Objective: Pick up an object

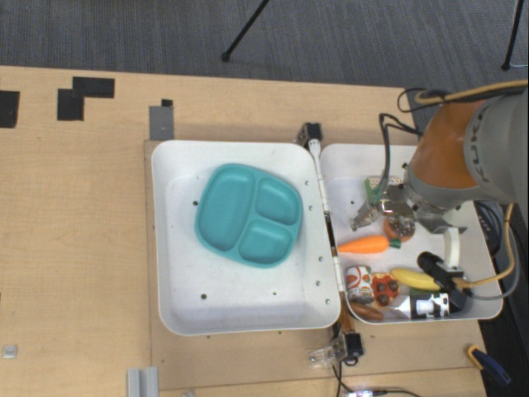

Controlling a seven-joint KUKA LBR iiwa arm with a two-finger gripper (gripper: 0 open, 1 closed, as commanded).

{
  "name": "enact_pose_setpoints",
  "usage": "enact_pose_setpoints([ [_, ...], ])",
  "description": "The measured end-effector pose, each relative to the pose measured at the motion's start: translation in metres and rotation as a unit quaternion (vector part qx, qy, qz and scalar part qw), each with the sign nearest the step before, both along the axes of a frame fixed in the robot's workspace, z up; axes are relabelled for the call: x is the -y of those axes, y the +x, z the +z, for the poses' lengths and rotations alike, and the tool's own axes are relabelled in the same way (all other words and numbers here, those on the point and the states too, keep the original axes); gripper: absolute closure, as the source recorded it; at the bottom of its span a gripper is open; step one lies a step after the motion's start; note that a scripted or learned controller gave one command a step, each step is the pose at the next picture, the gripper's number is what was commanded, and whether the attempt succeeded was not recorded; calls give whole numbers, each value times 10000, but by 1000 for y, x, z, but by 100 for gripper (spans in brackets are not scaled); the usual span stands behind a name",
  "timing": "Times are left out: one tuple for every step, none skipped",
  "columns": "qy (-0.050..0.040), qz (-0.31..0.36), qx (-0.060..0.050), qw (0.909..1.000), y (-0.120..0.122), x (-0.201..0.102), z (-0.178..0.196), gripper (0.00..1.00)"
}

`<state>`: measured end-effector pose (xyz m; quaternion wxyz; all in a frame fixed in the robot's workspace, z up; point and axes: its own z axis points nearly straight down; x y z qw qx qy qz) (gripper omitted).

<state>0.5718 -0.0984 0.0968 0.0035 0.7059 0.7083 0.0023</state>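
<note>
Two white bins sit side by side: the left bin (178,304) holds a teal tray (248,213), the right bin (347,160) holds the clutter. The gripper (382,208) hangs at centre right of the frame, over the right bin, just above the carrot (364,245); whether its jaws are spread or closed I cannot tell, and nothing is visibly caught there. Lower right, packed close, lie a banana (413,279), a small can (358,281) and a dark bottle (427,306). The carrot looks like the nearest pick. Risks, as I judge them: its tapered, rounded body could roll or squirt out of a pinch, a descent off to one side could strike the bin wall, and the crowded pile could yield two things at once. No label or writing is legible
</note>
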Motion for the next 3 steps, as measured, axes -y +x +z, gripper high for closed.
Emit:
enact_pose_setpoints([
  [1,-22,-92,10000,96,14,-8,0],
  [8,-18,-87,10000,96,28,-8,0],
  [34,1,-85,10000,98,74,-7,0],
])
